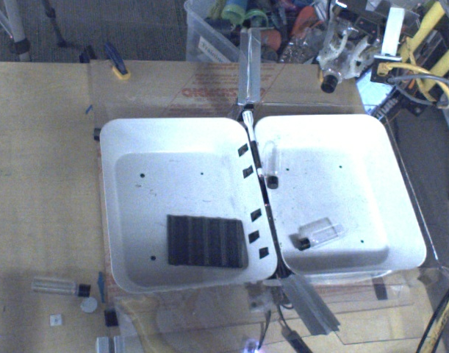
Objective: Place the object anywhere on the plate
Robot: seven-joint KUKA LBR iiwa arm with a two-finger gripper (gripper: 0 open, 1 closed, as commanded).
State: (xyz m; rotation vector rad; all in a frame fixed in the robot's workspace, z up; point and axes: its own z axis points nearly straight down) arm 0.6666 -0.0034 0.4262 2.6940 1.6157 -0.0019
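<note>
Camera view from above puts the gripper (340,54) high at the far right, beyond the back rim of the right bin (400,197) and well apart from everything in it. I cannot tell from here whether it is released or clenched, and I see nothing carried in it.

I take the object to be the small clear piece with a dark end (317,234). It lies flat near the front of the right bin. A second small clear item (270,166) sits against the divider. The dark ribbed plate (206,241) lies in the left bin (136,145), toward its front.

I judge the task barely begun, with the pick not yet made. Next I need the arm brought down over the clear piece, aligned across its narrow side. Its low profile and slick look may make the grasp slip.
</note>
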